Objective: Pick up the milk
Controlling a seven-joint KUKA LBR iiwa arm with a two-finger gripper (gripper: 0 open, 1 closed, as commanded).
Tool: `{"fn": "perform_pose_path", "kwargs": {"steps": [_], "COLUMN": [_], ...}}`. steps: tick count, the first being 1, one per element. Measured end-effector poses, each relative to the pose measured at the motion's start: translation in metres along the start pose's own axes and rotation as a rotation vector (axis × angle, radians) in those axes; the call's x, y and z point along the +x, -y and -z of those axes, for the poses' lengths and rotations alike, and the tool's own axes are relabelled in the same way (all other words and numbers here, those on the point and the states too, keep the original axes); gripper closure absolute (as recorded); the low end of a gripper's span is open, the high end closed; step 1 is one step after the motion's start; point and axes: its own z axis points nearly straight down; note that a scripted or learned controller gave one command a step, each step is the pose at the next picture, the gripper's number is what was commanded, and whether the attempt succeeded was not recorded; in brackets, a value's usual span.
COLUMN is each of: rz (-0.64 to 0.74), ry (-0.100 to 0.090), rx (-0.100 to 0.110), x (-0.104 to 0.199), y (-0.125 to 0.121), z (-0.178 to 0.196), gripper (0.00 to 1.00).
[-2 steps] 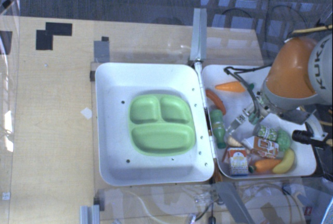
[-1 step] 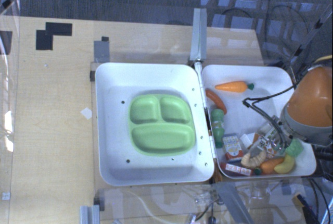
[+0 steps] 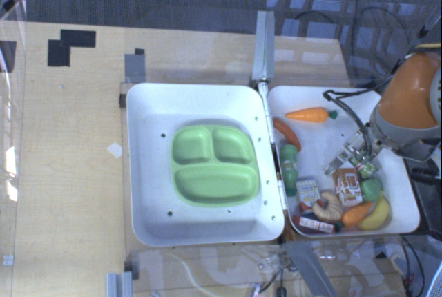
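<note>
1. The 2 white bins sit side by side: the left bin carries a green divided tray, and the right bin holds the food items.
2. The arm reaches in from the right, its orange band over the right bin's far-right side.
3. The gripper hangs low over the right bin — whether its fingers are spread or closed I cannot tell, and nothing shows clearly between them.
4. The milk, a small brown-and-white carton, stands in the right bin's near half, just below the gripper and close to touching it. Its long axis runs roughly toward the camera.
5. Crowding it: a green ball to its right, a doughnut-like piece to its left, a small carrot and a banana in front.
6. Judgement — the move turns on a short shift toward the bin's near edge, then straight down.
</note>
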Motion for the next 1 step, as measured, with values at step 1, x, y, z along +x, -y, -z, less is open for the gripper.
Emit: {"fn": "perform_pose_path", "kwargs": {"steps": [1], "rz": [-0.285], "ry": [-0.007], "rx": [0.007], "x": [0.0348], "y": [-0.001], "z": [0.0498], "gripper": [0.0]}}
